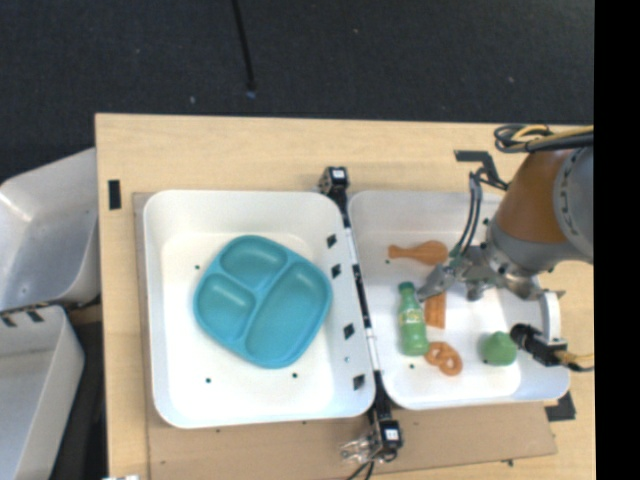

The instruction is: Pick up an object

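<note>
Hand is seen low in the right bin, its dark fingers reaching left toward the orange block that lies just beside the green bottle. Whether the fingers are apart or together cannot be told, since they are small and dark against the wrist; nothing is seen gripped between them.

The things to be picked are crowded together in that bin: the bottle, the block touching or nearly touching it, an orange ring just below, an orange drumstick-shaped toy above, and a green lump further right. The blue divided plate lies alone in the left bin.

A failed grasp is judged likely if a finger is lowered onto the bottle instead of beside the block, so that both are pushed aside. The block could also be nudged flat against the bottle, leaving no gap for a finger.
</note>
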